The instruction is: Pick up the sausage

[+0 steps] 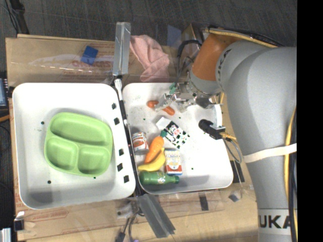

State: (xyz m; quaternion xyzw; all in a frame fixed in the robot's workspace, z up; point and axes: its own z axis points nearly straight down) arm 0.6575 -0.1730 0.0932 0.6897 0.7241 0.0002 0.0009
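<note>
The jaws (174,97) hang low at the right bin's (214,178) far end; their opening cannot be told. The sausage (153,104) lies just beside them. A misaligned closing may nudge it away.

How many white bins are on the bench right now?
2. The left bin holds a green plate; the right bin holds the small items, beneath the arm.
</note>
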